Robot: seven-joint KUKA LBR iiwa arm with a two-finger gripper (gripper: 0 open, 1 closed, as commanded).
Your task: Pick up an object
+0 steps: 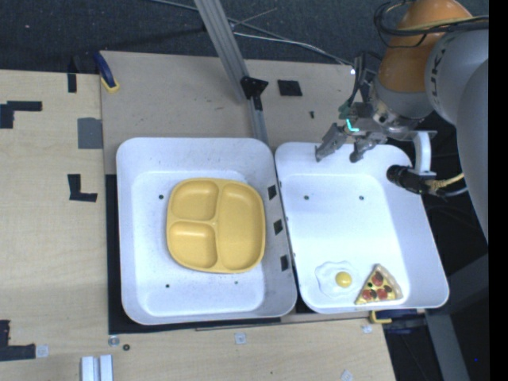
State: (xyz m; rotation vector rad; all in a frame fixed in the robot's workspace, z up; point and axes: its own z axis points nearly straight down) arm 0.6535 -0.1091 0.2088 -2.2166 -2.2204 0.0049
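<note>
Yellow divided plate (215, 225) is kept in the left bin (131, 213); fried egg (336, 278) and pizza slice (379, 285) are found in the right bin's (349, 205) near corner. Gripper (341, 151), spread wide and holding nothing, should be centred before closing.

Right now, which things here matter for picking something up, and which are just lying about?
For the job:
- gripper, open, above the right bin's far edge
- fried egg, right bin's near end
- pizza slice, beside the egg
- yellow divided plate, in the left bin

Lying about:
- right bin and left bin
- black tape marks on the bench
</note>
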